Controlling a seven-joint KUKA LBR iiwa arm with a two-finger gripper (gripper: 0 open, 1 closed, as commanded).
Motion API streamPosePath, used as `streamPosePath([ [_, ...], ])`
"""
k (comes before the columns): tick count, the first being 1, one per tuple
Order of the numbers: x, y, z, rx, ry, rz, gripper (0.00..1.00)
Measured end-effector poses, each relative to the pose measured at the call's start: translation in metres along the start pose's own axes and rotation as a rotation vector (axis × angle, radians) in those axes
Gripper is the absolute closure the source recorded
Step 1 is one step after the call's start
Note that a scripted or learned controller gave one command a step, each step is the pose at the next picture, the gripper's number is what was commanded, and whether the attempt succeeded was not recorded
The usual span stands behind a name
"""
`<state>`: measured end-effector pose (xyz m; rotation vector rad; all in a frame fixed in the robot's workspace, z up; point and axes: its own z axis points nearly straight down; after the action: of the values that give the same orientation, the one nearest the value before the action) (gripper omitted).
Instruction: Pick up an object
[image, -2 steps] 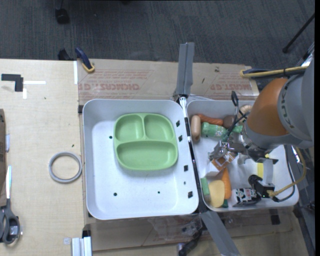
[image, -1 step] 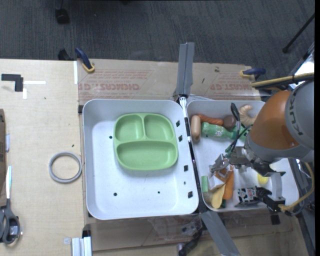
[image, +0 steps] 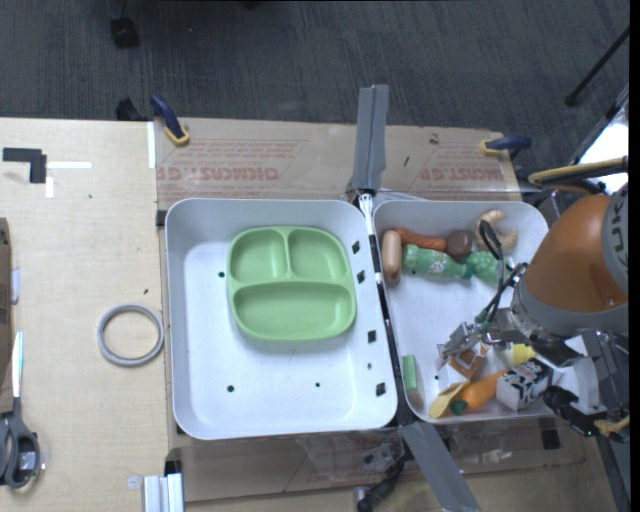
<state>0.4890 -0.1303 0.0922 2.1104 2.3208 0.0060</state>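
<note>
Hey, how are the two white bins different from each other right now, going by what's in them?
The left bin holds one thing, a green divided plate, lying flat with bare floor around it. The right bin is crowded with small toys, among them a green bottle at the far end and a carrot at the near end. The gripper is down inside the right bin, not the left. Both bins are shallow, white, and sit side by side.

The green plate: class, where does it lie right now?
In the camera view the green plate lies in the left bin, toward its far side, just left of the divider between the bins.
</note>
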Motion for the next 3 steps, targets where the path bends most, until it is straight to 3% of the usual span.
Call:
streamPosePath([
  [1,-0.046,0.045,0.004,0.009,0.004,-0.025,0.0],
  [2,-0.083,0.093,-0.056,0.004,0.016,-0.018,0.0],
  [3,-0.094,0.135,0.004,0.008,0.012,0.247,0.0],
])
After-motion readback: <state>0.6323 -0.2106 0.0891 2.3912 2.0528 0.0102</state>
